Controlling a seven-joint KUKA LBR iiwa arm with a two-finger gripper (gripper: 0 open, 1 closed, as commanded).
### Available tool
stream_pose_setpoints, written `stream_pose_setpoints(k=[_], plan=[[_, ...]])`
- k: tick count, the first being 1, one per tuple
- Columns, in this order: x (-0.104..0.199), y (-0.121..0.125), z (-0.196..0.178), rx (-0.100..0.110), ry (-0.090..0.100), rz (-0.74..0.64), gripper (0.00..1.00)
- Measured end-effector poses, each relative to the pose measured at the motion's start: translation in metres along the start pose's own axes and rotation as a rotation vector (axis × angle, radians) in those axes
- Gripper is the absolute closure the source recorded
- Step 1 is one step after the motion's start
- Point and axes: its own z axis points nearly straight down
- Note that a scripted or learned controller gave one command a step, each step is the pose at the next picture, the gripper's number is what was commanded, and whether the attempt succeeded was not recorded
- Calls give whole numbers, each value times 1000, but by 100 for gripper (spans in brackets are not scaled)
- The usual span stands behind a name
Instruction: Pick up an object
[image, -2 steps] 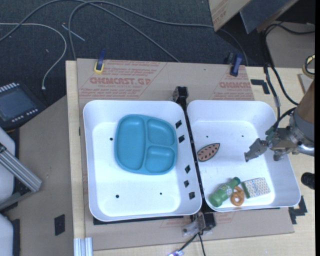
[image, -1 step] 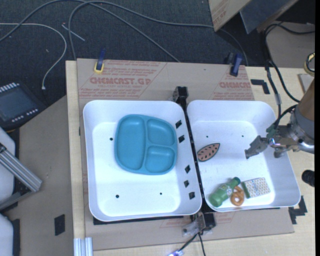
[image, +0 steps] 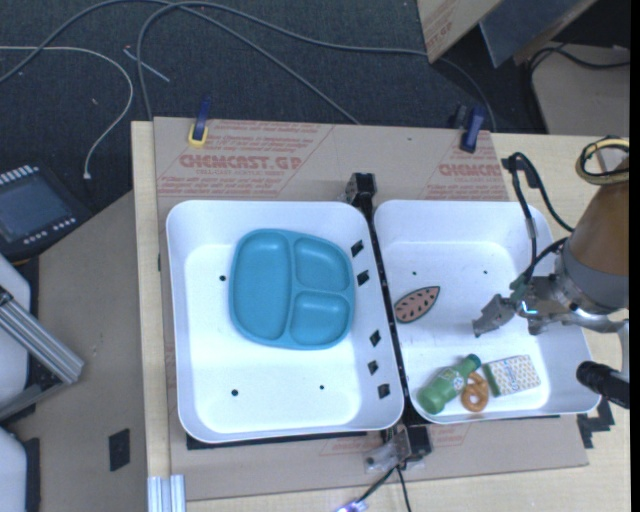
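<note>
1. Lying in the right bin, the candidate things to pick are three or four small items: a flat brown leaf-shaped piece near the bin's left wall, about mid-depth, and a cluster at the near edge.
2. That cluster holds a green bottle-like item tilted with its lighter end up and to the right, an orange ring-shaped piece touching its right side, and a small patterned packet just right of the ring.
3. None of these sits between the gripper's fingers; all rest on the white bin floor.
4. The gripper hangs low over the right bin, right of the leaf-shaped piece and far of the cluster, apart from both.
5. Its dark fingers point left and slightly near; the tips look close together with nothing held, though the slant of the view makes the gap hard to judge, so I cannot tell for sure.
6. Behind the gripper, the grey wrist and the orange band of the arm enter from the right, with black cable looping over the bin's far right corner.
7. The left bin carries a blue divided plate, three compartments, lying flat a little far of centre.
8. Both bins sit side by side on a cardboard sheet held by a blue clip and a darker clip at the far edge.
</note>
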Motion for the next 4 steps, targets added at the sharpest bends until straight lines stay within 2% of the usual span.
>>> stream_pose_setpoints(k=[2, 3, 4], plan=[[-4, 3, 93, -1, 0, 0, 0], [-4, 4, 79, -6, -1, 1, 100], [-5, -4, 32, -10, -4, -1, 100]])
